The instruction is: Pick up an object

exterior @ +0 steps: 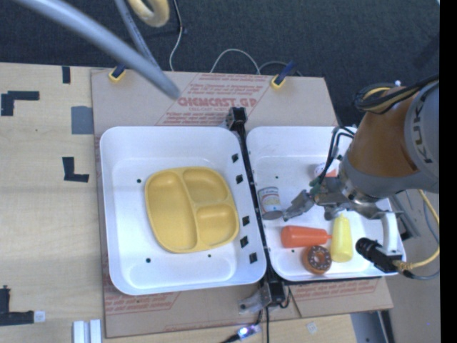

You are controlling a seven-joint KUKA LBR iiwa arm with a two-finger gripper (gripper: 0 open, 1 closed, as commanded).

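Note:
In the right bin lie a small silver can, an orange carrot-shaped piece, a yellow bottle-like object and a brown round piece. A small red-orange item peeks out by the arm. My gripper hangs low over the bin's middle, just right of the can and above the carrot piece. Nothing is visibly held in it. The arm's orange band covers the bin's right part.
The left bin holds a yellow divided plate. A black divider with clips runs between the bins. A grey pole crosses the top left above the bench. Cables trail near the bins' back edge.

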